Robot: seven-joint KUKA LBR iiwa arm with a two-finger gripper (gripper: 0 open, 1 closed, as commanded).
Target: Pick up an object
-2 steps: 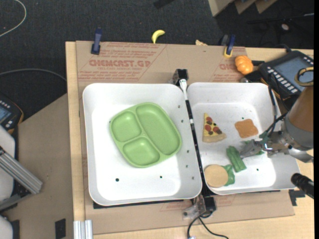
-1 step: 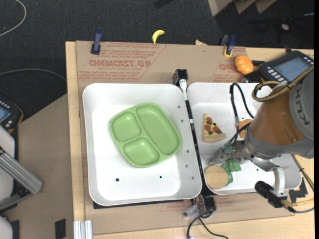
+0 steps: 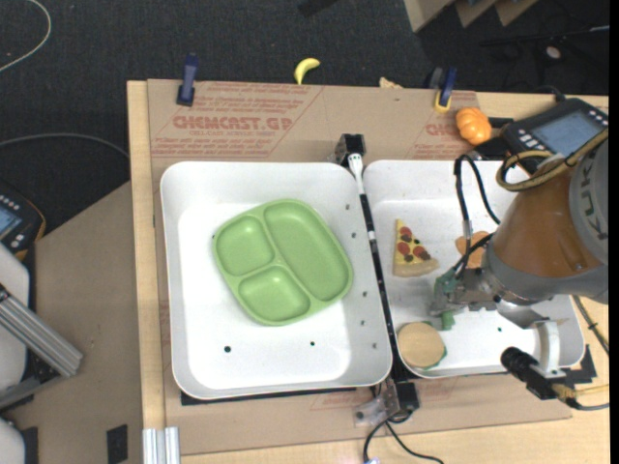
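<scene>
The green plate [image 3: 280, 261] with three dips sits alone in the left bin [image 3: 193, 356]. Next, in the right bin [image 3: 426, 177], a toy pizza slice [image 3: 411, 249] lies flat near the wall between the bins, and a round tan cookie [image 3: 422, 345] sits by the front edge. The gripper [image 3: 447, 303] hangs low between them, probably to grab one. I cannot tell how its hand is set.
</scene>
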